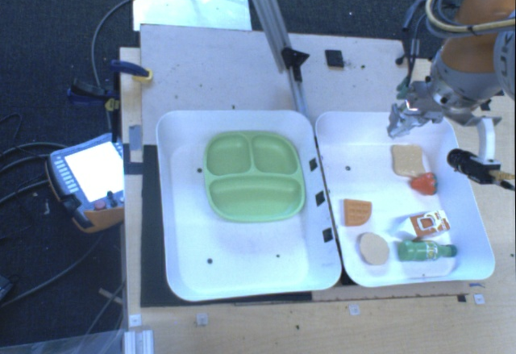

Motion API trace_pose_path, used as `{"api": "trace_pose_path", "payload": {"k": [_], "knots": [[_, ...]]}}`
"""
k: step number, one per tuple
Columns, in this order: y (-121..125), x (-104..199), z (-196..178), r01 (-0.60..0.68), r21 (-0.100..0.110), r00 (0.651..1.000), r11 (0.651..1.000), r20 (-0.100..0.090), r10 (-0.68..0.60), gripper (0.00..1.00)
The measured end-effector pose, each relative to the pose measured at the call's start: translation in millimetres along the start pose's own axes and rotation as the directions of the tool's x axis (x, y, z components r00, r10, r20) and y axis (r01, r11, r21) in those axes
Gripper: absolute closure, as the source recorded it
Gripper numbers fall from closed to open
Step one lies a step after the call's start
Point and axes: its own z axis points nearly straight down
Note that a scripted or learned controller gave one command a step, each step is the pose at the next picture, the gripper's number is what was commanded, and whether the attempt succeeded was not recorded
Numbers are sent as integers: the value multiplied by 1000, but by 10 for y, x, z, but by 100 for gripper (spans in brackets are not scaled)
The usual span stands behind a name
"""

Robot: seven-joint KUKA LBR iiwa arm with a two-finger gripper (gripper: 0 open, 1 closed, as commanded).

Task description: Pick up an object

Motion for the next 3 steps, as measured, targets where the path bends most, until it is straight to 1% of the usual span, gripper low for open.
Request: {"api": "trace_pose_path", "payload": {"k": [1, 2, 3], "knots": [[10, 481, -66, 3, 3, 1000, 1000, -2, -3, 100], [-49, 1042, 56, 4, 6, 1000, 1000, -2, -4, 100], [-144, 1672, 23, 5, 6, 1000, 1000, -3, -5, 100]]}}
